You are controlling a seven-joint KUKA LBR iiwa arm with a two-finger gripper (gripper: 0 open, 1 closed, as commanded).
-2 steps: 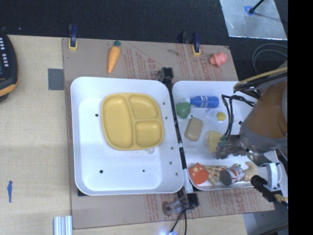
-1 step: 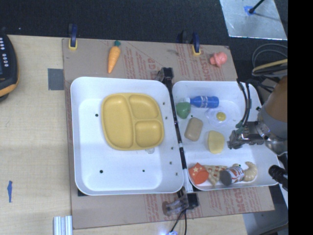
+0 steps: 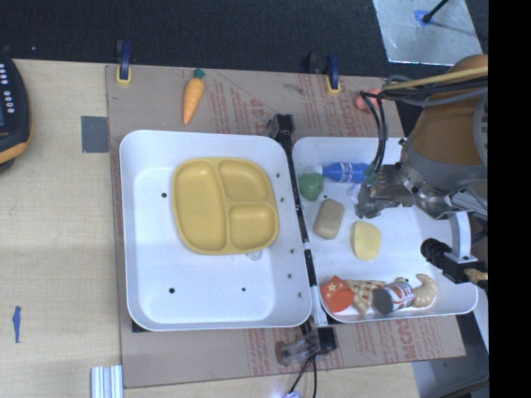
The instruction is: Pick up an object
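Right bin (image 3: 465, 309) holds the candidates: a yellow lump (image 3: 366, 240) near the middle, a tan block (image 3: 329, 219) just left of it, a green ball (image 3: 310, 186) at the far left corner, and a blue bottle (image 3: 346, 172) lying on its side beside the ball. Along the near wall sits a cluster: a red round piece (image 3: 337, 295), a small can (image 3: 392, 297) and a pale curved piece (image 3: 426, 290), all touching or close to touching.

The gripper (image 3: 371, 203) hangs low in the right bin, just right of the tan block and just far of the yellow lump, near the bottle. It is dark and blurred; can't tell how wide it is, and nothing visibly sits in it. Can't tell contact with any object either.

Left bin (image 3: 137, 305) has a yellow divided tray (image 3: 224, 203). A toy carrot (image 3: 192, 96) lies on the board beyond it.

Progress: arm is down among the objects, pick not confirmed. Grasp and lift are left, as I judge it.
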